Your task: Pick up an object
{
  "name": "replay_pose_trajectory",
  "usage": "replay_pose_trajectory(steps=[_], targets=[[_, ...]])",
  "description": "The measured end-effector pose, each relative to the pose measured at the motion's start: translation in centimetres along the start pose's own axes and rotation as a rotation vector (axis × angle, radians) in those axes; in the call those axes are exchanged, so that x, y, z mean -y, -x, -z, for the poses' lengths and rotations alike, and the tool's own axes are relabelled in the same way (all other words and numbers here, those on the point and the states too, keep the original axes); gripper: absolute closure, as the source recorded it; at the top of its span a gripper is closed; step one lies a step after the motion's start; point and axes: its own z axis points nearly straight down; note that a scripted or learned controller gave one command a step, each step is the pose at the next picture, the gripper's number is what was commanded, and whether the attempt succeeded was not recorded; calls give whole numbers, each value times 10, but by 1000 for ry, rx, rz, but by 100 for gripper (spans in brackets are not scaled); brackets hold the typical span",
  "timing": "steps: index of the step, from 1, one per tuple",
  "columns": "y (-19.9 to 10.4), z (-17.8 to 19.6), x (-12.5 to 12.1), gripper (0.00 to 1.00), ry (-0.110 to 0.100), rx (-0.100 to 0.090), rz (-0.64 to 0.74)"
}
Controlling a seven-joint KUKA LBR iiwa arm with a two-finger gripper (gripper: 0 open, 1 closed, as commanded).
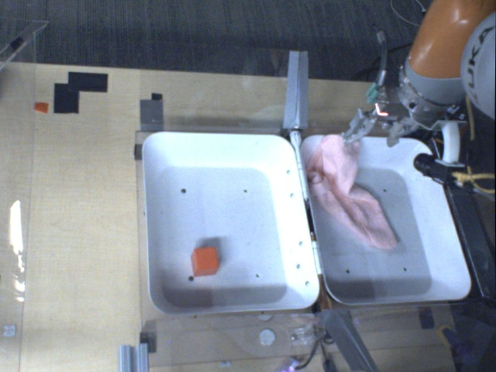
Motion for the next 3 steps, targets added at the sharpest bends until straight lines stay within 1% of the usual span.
replay_pose_trajectory(steps=[1,2,3], targets=[[4,34,20,0,5,2,68],[1,-106,-19,0,-2,0,82],[33,-154,4,0,10,2,309]])
